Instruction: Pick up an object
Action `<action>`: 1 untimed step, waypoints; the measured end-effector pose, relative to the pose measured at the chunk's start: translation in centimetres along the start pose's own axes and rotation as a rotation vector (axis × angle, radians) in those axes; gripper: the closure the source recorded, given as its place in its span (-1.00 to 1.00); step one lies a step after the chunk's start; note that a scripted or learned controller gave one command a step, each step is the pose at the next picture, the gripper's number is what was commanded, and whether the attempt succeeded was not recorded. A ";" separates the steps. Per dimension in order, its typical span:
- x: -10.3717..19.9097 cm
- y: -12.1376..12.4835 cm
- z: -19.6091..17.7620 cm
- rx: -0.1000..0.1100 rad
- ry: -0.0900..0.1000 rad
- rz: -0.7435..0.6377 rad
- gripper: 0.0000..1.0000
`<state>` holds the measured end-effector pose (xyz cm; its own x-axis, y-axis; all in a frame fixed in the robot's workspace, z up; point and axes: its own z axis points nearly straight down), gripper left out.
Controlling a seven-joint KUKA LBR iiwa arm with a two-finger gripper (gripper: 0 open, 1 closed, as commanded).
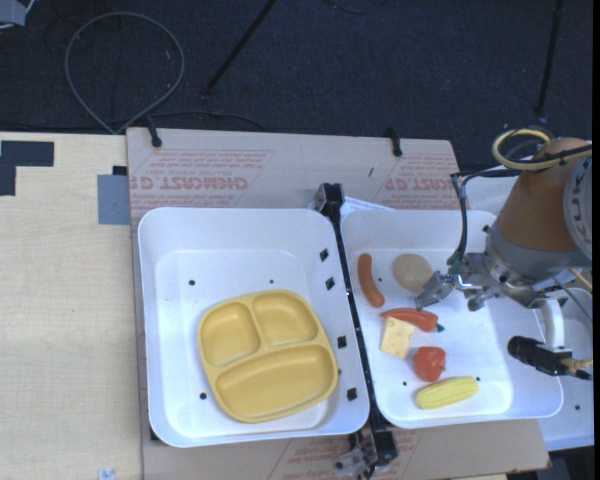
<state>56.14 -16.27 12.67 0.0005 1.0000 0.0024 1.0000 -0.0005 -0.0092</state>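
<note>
Jaws sit low in the right bin point(485, 363), in its upper middle. Can't tell from this angle whether they're apart or together.

Pick candidates, all in that bin:
- beige round piece point(413, 271): just left of the jaws, closest item; touching or not, can't tell
- red pepper point(412, 318): just below-left of the jaws, lying roughly flat across the bin
- yellow cheese block point(397, 339): touching or nearly touching the pepper's underside
- sausage point(370, 280): near the bin's left wall, lying lengthwise and slightly tilted, left of the beige piece
- tomato point(429, 362): below the cheese, slightly to its right
- corn cob point(446, 393): near the front wall, just below the tomato, lying at a slight angle

Grey arm point(540, 223) with the orange band comes in from the right, above the bin's right half.

Left bin point(180, 298): a yellow divided plate point(268, 353), three compartments, sitting in the lower centre and rotated a bit.

A black strip point(346, 298) runs between the two bins. Both bins sit on a cardboard sheet point(280, 173) on the pale wood surface point(50, 318).
</note>
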 end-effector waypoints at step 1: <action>0.2 0.5 3.5 -0.017 0.001 0.000 -1.00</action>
<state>56.56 -16.11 9.21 0.0004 1.0000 0.0037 1.0000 -0.0004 0.0079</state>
